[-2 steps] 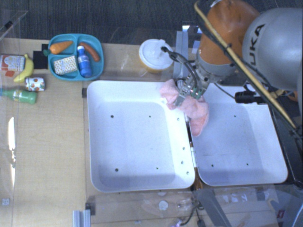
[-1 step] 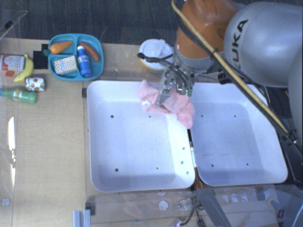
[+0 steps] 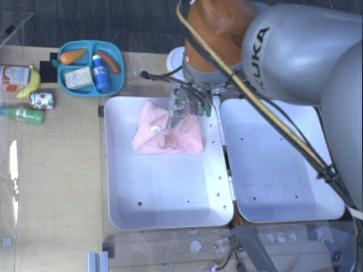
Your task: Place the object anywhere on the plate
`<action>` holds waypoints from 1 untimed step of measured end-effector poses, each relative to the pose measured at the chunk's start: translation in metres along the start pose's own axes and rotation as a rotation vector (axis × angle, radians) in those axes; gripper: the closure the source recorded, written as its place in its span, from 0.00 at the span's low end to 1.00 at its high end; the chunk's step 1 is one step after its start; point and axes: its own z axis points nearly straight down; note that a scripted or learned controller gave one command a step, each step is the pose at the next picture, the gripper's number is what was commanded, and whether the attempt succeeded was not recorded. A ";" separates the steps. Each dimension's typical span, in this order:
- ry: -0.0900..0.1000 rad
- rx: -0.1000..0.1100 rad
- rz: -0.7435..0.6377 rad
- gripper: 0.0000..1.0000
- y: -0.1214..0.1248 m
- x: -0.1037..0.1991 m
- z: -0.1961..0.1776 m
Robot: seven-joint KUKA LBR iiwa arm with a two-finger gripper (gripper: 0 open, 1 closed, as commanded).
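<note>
A crumpled pink cloth (image 3: 161,136) lies in the upper half of the left white bin (image 3: 159,191). My gripper (image 3: 182,115) points down at the cloth's upper right part and touches or nearly touches it. The wrist hides how the gripper meets the fabric. The blue divided plate (image 3: 119,61) sits on the bench beyond the bin's far left corner. It holds a carrot (image 3: 74,56), a sausage (image 3: 112,63), a blue bottle (image 3: 100,73) and a pale speckled block (image 3: 77,78).
The right white bin (image 3: 283,169) lies under the grey arm. A banana (image 3: 31,83), a small can (image 3: 41,100), a green bottle (image 3: 22,115) and a carton (image 3: 12,75) stand at the far left. A white round object (image 3: 176,58) sits behind the wrist.
</note>
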 end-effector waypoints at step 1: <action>-0.001 0.000 0.000 0.00 0.000 0.000 0.000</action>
